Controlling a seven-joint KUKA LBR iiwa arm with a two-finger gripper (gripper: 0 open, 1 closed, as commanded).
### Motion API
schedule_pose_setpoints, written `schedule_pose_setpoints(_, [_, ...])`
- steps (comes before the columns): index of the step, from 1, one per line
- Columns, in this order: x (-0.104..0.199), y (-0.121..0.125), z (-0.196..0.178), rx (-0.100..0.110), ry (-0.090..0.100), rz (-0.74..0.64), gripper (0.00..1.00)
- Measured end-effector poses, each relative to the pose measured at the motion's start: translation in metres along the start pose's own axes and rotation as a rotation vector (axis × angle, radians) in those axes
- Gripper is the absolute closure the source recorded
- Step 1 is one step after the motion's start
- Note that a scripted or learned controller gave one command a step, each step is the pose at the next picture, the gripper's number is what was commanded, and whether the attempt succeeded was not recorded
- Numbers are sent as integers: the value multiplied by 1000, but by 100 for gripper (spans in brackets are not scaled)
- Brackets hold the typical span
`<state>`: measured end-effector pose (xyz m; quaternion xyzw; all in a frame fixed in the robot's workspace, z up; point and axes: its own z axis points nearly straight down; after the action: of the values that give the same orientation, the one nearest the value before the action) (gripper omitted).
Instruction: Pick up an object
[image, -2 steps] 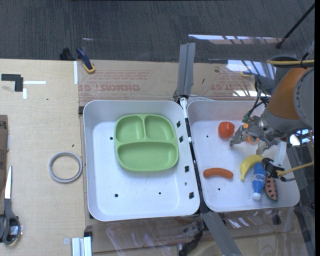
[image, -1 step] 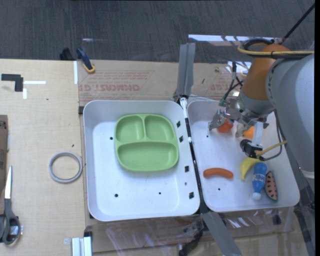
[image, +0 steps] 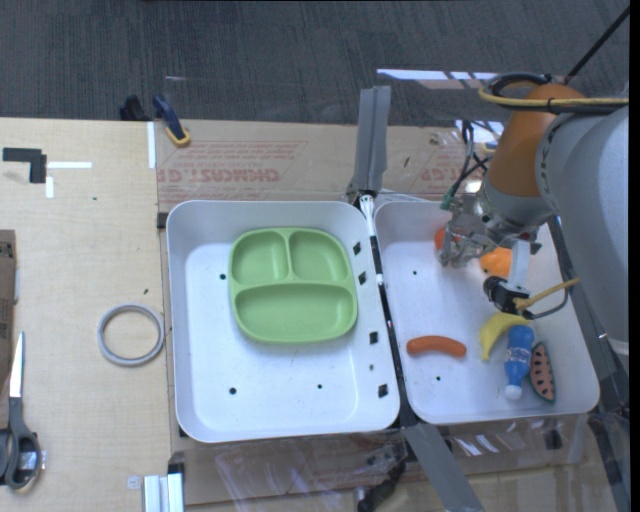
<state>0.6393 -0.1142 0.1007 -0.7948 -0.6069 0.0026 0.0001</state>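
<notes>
Camera view: I've got the arm in from the right, gripper (image: 462, 248) down over the far part of the right bin (image: 420, 290). Can't tell its open/shut state from here; wrist and cabling hide the tip.

Step, my read: descent/approach for a grasp, nothing lifted yet. Nearest candidates are two orange pieces: a small one (image: 440, 238) touching the gripper's left side, and an orange round object (image: 495, 262) just right of it, partly covered by the arm. Can't identify either more precisely.

Rest of the right bin: orange sausage-shaped toy (image: 436, 346) lying flat mid-bin, well apart from the gripper; banana (image: 494, 331), blue bottle (image: 516, 360) on its side, and watermelon slice (image: 541, 373) clustered near the right wall, close to each other.

Left bin (image: 200, 400) holds a green divided plate (image: 293, 283), flat.

Next move, as I judge it: confirm something sits between the gripper tips, close, then lift straight up. Risk: the round orange piece rolls away.

Tabletop (image: 80, 260) at left: tape ring (image: 131, 333), scissors (image: 18, 440).
</notes>
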Motion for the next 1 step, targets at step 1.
schedule_pose_setpoints(1, [88,-60,-90,0,2,237,100])
